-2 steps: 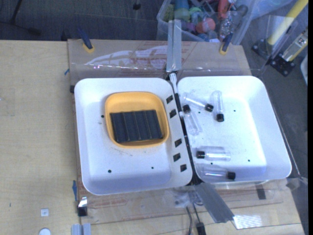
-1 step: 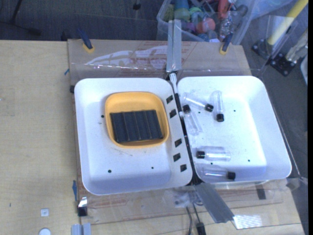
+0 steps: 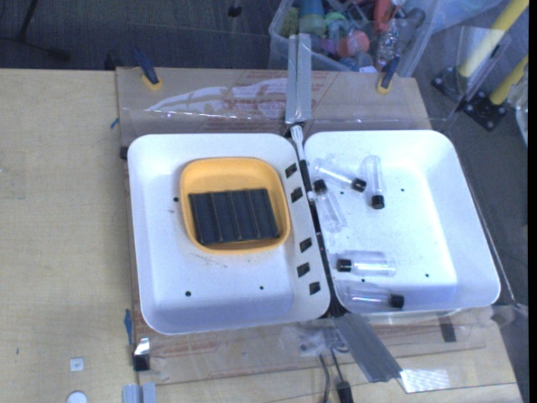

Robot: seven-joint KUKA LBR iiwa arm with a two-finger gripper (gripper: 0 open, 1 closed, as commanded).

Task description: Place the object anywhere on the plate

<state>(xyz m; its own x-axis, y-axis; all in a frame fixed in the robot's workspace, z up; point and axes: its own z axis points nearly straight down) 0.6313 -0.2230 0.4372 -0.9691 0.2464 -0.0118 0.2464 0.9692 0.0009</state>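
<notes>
Bench, 2 shallow white bins side by side.

Left bin: 1 yellow plate with rounded corners, toward the far edge, carrying a dark ribbed rectangular block on its near half.

Right bin: clear vials with black caps, all lying flat. 2 vials near the far-left corner, 1 vial at mid-left, 1 vial against the near edge.

Beyond the bins: clear tub of coloured items at the far edge.

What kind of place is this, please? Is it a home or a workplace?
Probably a robotics lab, not a home: two white bins taped on a bench, clear vials as test objects beside a yellow plate, and a tub of assorted toys behind.
</notes>
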